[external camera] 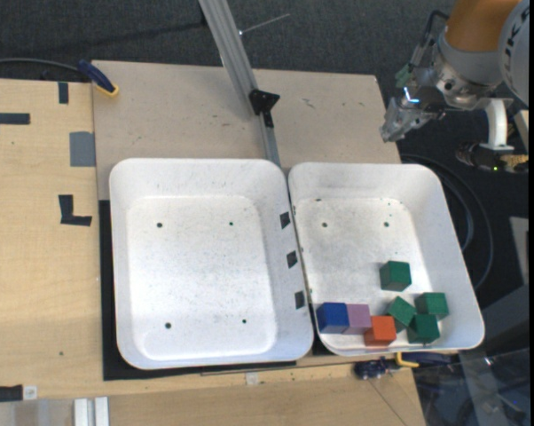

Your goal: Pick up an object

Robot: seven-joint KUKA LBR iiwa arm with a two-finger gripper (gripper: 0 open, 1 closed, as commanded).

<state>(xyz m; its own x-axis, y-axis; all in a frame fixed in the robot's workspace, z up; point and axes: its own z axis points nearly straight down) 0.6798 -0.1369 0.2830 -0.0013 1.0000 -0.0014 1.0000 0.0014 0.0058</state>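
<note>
Several small blocks lie in the right bin (427, 193), bunched toward its near edge: a blue cube (333, 317), a lilac cube (358, 316), an orange cube (381, 328) and green blocks (395, 275) (424, 327) (433, 304) (402, 310). My gripper (396, 122) hangs at the upper right, beyond the far rim of the right bin and well away from the blocks. Nothing shows between its fingers.
The left bin (125, 193) sits beside the right one, with black clips along the shared wall. A slanted metal rail (236, 51) runs down to the bins' far junction. Black cables lie to the right of the bench. A blue and yellow clamp (98, 75) rests at the back left.
</note>
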